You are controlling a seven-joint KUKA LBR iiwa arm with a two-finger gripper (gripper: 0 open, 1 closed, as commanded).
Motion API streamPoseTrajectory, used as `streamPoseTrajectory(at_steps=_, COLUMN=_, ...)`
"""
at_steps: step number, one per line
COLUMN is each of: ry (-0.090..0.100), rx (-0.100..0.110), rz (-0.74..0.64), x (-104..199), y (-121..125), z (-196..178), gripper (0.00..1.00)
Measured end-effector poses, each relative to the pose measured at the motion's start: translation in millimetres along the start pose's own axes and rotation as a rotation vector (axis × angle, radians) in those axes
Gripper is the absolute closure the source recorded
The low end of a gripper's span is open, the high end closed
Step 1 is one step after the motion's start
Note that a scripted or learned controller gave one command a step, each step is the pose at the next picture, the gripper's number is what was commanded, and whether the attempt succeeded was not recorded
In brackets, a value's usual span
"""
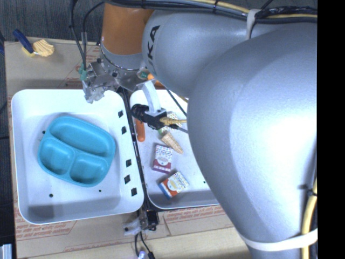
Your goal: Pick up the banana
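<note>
Gripper hovers over far edge of left bin, finger state unclear. Blue divided tray inside. Small packets in right bin.

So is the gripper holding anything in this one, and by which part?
Nothing shows in the gripper, which hangs at the far rim of the left bin; whether its fingers are open cannot be told.

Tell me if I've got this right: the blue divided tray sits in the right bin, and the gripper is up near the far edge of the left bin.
Not quite. The camera view shows the blue divided tray in the left bin, not the right bin. The rest stands: the gripper is up near the left bin's far edge.
</note>
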State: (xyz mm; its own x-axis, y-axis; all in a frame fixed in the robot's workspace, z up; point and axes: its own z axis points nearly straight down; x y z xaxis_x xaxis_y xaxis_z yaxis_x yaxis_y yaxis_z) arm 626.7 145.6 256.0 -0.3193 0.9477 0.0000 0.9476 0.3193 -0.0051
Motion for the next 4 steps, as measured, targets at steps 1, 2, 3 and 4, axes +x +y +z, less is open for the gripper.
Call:
streamPoseTrajectory(at_steps=1, ry=0.000, rx=0.002, rz=-0.008, x=1.1, y=0.3, z=-10.3, gripper=1.00)
streamPoseTrajectory(at_steps=2, ry=0.000, rx=-0.003, rz=0.230, x=51.9, y=48.5, z=36.6, gripper=1.00)
streamPoseTrajectory(at_steps=3, ry=-0.001, rx=-0.001, rz=0.221, x=53.1, y=48.8, z=26.1, gripper=1.00)
streamPoseTrajectory(at_steps=4, ry=-0.003, rx=0.000, rz=0.212, x=54.5, y=48.9, z=16.2, gripper=1.00)
